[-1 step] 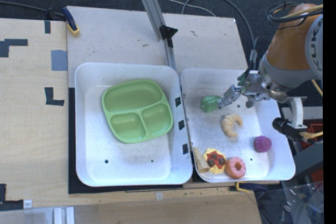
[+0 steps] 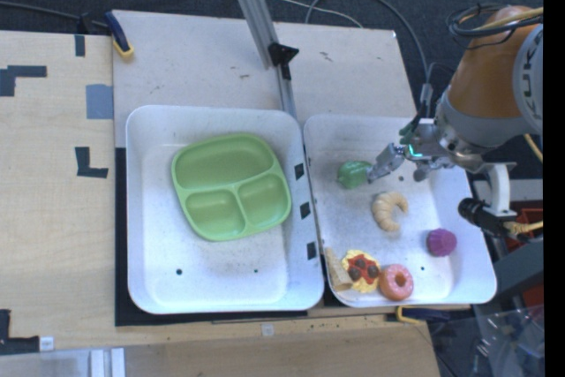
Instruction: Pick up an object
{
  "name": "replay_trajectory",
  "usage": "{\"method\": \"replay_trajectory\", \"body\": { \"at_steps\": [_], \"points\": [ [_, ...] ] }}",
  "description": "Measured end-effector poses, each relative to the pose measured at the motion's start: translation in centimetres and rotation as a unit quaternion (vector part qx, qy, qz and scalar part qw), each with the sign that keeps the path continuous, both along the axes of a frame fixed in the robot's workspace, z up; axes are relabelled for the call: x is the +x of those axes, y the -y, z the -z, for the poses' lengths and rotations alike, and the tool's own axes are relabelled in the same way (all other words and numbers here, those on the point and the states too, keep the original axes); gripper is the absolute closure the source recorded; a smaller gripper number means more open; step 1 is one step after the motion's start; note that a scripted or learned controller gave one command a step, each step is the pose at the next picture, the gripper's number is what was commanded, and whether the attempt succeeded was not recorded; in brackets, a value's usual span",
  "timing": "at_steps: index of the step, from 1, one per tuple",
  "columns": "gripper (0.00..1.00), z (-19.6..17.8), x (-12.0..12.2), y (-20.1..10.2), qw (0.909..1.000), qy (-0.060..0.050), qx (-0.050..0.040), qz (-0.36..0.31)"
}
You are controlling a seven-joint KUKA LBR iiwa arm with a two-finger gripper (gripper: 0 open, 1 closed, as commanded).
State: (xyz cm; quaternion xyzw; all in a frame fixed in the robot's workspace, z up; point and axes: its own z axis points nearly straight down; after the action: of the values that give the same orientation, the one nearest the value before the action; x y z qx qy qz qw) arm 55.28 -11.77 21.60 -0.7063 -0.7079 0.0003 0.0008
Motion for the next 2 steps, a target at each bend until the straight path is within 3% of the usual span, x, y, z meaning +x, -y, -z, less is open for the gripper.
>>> {"method": "replay_trajectory", "body": {
  "at_steps": [2],
  "points": [
    [0.00,10.8,-0.6,0.1,1.0000,-0.002,-0.0010,0.001]
  ]
}}
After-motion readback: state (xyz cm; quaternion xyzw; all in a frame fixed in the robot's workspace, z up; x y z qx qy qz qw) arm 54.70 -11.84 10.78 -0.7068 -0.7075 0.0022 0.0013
